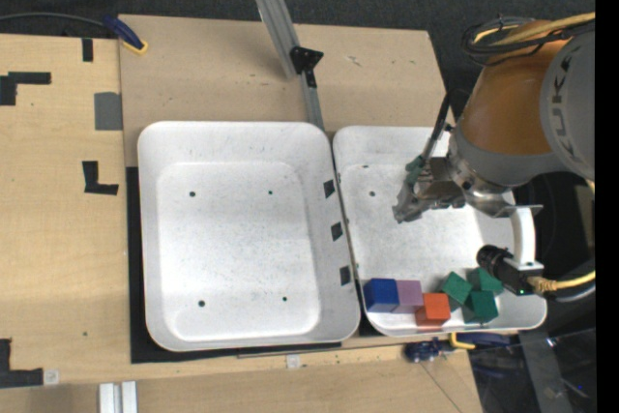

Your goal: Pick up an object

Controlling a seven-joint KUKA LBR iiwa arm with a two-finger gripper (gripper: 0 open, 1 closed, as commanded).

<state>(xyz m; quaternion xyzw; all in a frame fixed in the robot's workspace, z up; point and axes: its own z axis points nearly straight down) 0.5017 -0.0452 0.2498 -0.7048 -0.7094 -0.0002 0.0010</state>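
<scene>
Hanging over the right bin (387, 155), the tool (407, 206) sits above bare floor near the bin's middle, nothing seen in it. Blocks cluster at the bin's near edge: blue (381, 294), purple (410, 293), orange (435, 308), two green (456, 286) (481, 306). Left bin (155, 208) alongside on the counter (222, 63).

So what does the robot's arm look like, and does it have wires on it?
The arm is fat and rounded, grey with a big orange band above the wrist and dark letters on the grey shell. Thin black and yellow cables loop over its top. At the end sits a small dark gripper, with another black cable running up beside it.
</scene>
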